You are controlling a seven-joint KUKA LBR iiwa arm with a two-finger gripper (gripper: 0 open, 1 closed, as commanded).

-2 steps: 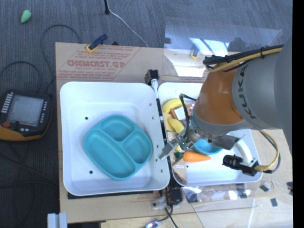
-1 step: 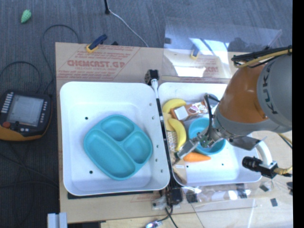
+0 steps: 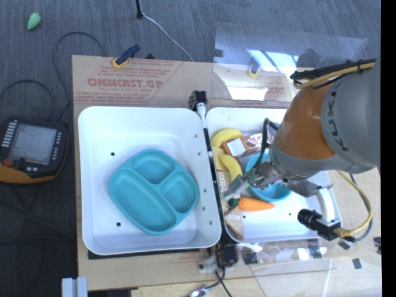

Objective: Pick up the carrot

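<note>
Two white bins [image 3: 93, 166] counted; one teal divided plate [image 3: 154, 190], one carrot [image 3: 255, 205], two bananas [image 3: 226, 137], one blue bowl [image 3: 272, 190], one handheld pendant [image 3: 31, 150].

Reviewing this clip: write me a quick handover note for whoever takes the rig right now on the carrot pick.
Gripper: low in the right bin, just above and left of the carrot; whether its fingers are open or shut can't be told from here.
Carrot: lying on the right bin's floor, near its front left, beside the blue bowl; not between the fingers.
Nearby: bananas further back in the same bin; blue divided plate in the left bin.
Done: arm has reached the carrot's area.
Left: grasp the carrot and lift it.
</note>
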